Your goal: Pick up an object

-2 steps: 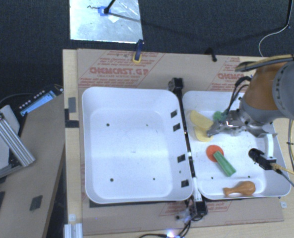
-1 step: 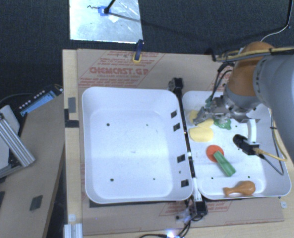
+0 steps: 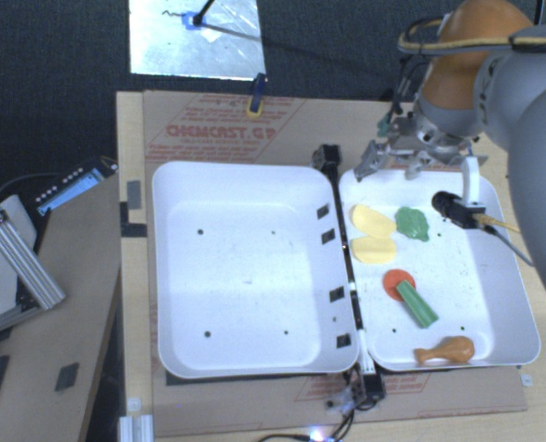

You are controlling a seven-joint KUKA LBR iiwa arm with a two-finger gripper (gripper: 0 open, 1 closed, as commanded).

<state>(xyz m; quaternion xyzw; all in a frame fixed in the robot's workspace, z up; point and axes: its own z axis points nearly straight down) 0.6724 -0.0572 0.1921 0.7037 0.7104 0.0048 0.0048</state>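
Seen from above: gripper (image 3: 409,157) poised over the far edge of the right bin (image 3: 503,293), fingers spread, nothing between them. Just below it, two yellow pieces (image 3: 374,233) and a green leafy piece (image 3: 412,223); farther below, red disc (image 3: 398,281), green stick (image 3: 417,305), brown drumstick (image 3: 446,349).

Light falls evenly from above and the scene is bright, with the two white bins (image 3: 245,274) close to washed out. A foil-like sheet (image 3: 197,26) far to the upper left of the end effector (image 3: 411,155) throws back a pale glare. Shadows are soft and short beside the small things just below the end effector. The arm (image 3: 516,72) to its right looks blurred and soft. The dark floor beyond the desk (image 3: 134,247) loses detail.
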